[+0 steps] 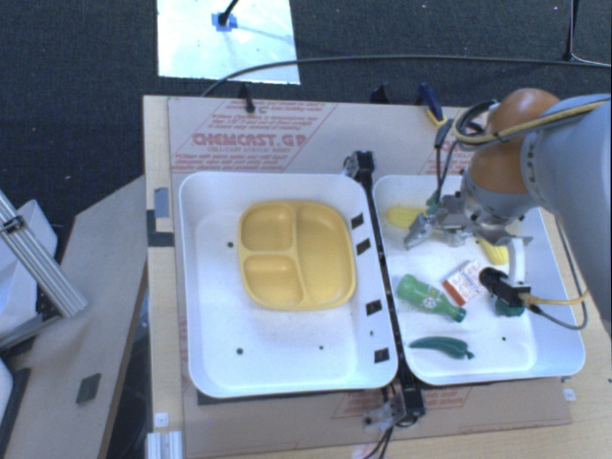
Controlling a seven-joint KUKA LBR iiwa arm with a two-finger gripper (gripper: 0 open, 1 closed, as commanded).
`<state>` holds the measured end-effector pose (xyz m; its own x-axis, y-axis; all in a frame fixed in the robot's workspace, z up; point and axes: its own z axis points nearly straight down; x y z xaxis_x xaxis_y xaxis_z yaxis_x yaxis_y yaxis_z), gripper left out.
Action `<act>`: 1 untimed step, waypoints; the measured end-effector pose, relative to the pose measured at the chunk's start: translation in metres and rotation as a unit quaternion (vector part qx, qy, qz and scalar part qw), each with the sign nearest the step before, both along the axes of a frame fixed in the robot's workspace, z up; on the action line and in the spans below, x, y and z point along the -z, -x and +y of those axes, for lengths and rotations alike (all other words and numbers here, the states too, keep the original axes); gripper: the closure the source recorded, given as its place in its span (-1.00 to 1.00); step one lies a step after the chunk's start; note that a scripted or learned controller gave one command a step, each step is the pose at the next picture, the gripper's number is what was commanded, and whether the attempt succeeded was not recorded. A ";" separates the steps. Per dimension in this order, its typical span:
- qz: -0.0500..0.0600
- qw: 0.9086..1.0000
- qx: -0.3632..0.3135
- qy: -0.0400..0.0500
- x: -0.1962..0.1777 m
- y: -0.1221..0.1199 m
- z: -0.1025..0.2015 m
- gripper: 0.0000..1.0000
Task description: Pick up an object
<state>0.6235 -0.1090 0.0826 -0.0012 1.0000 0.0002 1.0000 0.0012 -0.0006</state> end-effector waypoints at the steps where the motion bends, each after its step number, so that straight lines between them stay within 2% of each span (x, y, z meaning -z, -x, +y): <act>1: -0.002 1.000 0.000 0.000 -0.013 -0.001 0.000 1.00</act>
